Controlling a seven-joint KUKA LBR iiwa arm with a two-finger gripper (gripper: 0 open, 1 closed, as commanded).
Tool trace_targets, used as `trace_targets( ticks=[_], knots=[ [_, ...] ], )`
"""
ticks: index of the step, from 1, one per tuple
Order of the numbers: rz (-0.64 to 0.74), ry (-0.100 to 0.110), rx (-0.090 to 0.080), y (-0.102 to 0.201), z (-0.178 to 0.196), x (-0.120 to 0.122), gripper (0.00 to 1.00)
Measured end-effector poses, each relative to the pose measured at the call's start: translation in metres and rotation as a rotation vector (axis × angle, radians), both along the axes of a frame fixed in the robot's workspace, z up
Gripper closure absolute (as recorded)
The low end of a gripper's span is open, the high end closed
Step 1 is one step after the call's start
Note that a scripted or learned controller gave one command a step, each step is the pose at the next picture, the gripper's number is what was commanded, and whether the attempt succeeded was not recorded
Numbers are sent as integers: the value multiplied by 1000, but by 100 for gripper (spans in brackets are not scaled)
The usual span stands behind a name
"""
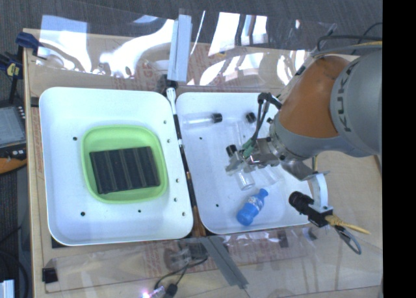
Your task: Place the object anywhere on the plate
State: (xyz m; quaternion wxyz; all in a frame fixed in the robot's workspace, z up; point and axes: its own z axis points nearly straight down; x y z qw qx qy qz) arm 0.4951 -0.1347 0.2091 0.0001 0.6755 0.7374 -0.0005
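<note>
I log the hand [242, 160] low in the right bin [201, 206], grip unreadable, blue bottle [251, 208] just beside, green plate [123, 137] left.

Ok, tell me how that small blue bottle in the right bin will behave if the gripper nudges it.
The blue bottle lies on its side on the right bin floor, so it probably rolls when nudged. It looks small and plastic, likely light, and may skid on the smooth white surface.

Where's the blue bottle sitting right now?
The blue bottle lies in the right bin, near its front edge, just below the hand and apart from the green plate in the left bin.
</note>
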Motion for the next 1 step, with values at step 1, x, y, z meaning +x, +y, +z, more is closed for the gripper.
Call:
trace_targets(
  ticks=[1],
  knots=[
    [0, 0, 0, 0, 0, 0, 0]
  ],
)
